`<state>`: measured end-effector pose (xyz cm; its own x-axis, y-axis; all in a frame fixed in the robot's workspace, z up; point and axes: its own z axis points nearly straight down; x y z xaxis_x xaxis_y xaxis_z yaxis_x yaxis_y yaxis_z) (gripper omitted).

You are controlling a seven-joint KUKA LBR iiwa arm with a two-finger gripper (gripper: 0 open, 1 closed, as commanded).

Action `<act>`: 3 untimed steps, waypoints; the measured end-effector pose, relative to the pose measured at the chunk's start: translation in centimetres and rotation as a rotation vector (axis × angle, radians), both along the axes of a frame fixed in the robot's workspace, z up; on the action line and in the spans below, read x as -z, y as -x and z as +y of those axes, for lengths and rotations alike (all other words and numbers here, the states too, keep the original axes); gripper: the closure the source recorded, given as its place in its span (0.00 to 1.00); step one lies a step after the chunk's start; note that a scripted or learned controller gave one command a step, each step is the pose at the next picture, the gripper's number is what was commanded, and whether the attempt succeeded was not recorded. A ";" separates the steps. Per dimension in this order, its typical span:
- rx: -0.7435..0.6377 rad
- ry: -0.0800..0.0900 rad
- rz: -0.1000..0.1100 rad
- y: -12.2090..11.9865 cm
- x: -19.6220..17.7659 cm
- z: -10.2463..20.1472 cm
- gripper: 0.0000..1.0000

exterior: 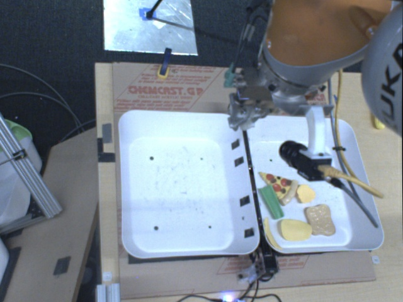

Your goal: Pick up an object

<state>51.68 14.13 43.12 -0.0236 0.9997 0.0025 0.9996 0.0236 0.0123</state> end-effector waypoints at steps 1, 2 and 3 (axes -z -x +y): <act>-0.005 0.000 -0.003 -0.1 -1.1 0.0 1.00; 0.023 0.006 0.023 -2.1 13.7 1.0 1.00; 0.020 -0.004 -0.006 1.3 -1.6 -1.4 1.00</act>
